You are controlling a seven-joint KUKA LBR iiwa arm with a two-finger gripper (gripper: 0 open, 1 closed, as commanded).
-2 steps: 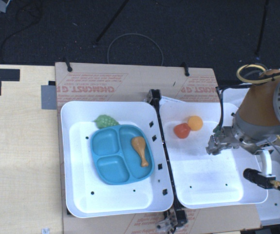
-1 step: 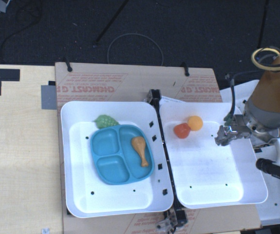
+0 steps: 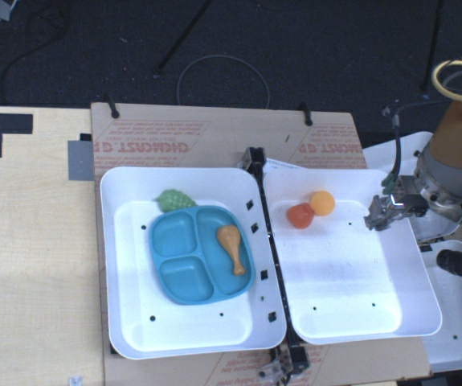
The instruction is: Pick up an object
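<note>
Two shallow white bins sit side by side on a sheet of printed cardboard (image 3: 214, 139), the left bin (image 3: 126, 215) and the right bin (image 3: 407, 296) meeting at a dark clamp strip that runs from about 12 o'clock to 6 o'clock through the middle of the view. The arm (image 3: 454, 135), grey with an orange band, enters at 3 o'clock and ends above the right bin's 2 o'clock edge. Inside the left bin lies a blue divided tray (image 3: 184, 276), taking up most of the floor and tilted slightly. The gripper (image 3: 382, 212) hangs over the right bin's rim at roughly 2 o'clock of that bin; nothing is visible between its fingers, and whether they are apart or together cannot be told from this angle. A tan toy drumstick (image 3: 231, 248) lies in the tray's 3 o'clock compartment, its thick end toward 12 o'clock. A green leafy toy (image 3: 174, 200) rests on the bin floor touching the tray's 11 o'clock corner. In the right bin, at its 11 o'clock area, an orange ball (image 3: 322, 203) and a red tomato-like toy (image 3: 300, 215) lie touching each other, the ball at the tomato's 2 o'clock, both well apart from the gripper.
</note>
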